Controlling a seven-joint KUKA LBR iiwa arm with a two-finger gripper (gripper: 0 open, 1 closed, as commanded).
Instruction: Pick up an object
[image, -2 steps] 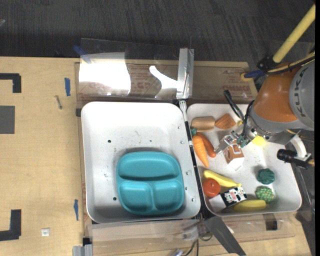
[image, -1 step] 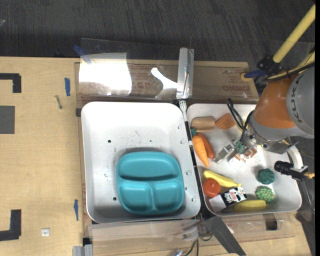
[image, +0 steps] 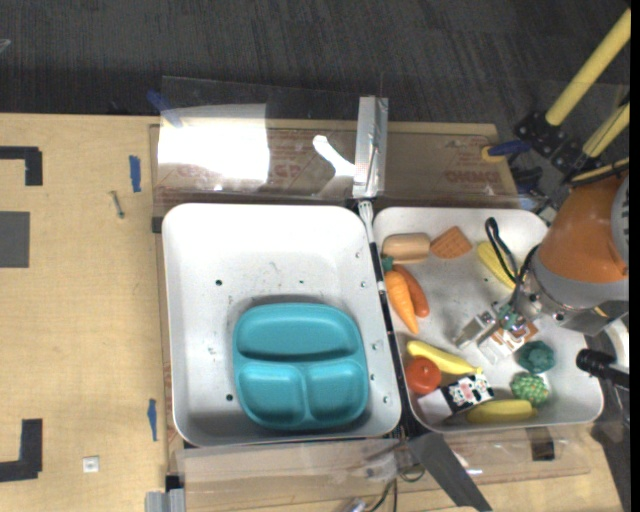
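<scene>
Bench surround, seen from above.
Tan wooden bench top (image: 80, 300) at left, bearing black tape marks (image: 22, 165) and blue tape scraps (image: 134, 172); dark grey carpeted floor (image: 300, 45) along the far side; brown cardboard panel (image: 440, 160) far of centre; clear plastic sheet (image: 215, 150) catching bright glare; yellow poles (image: 595, 65) far right.

Arm (image: 585, 250) low, wrist downward
</scene>
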